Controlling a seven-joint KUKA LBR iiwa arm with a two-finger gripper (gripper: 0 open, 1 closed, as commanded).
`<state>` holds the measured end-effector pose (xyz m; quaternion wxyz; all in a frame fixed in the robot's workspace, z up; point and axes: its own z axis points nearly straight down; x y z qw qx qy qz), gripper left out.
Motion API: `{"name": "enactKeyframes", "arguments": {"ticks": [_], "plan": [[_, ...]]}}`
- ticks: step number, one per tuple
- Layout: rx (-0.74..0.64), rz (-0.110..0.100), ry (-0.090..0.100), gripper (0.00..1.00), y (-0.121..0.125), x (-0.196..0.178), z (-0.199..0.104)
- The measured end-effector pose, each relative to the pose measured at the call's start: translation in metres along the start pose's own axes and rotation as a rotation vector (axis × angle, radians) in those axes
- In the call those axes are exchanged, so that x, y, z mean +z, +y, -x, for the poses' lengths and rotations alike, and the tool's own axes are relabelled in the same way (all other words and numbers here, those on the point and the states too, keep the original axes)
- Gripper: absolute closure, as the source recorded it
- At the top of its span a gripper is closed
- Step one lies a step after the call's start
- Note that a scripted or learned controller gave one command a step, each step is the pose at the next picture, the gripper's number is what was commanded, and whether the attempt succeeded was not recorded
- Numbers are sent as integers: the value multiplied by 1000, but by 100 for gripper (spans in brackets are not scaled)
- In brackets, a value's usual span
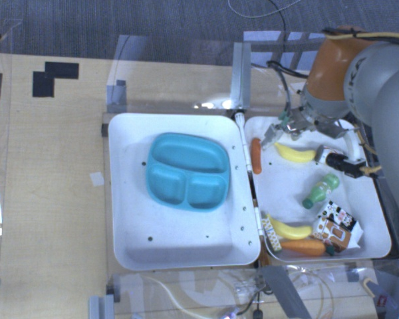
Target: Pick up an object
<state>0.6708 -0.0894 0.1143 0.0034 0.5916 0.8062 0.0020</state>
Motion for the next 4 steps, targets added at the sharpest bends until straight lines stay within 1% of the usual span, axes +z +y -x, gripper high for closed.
{"name": "enactKeyframes", "arguments": {"ticks": [1, 2, 3, 4], "plan": [[28, 2, -2, 0, -33, 25, 31], [6, 0, -1, 0, -33, -23, 42], [-97, -10, -2, 0, -9, 23, 22], [-100, 6, -11, 100, -5, 10, 23]]}}
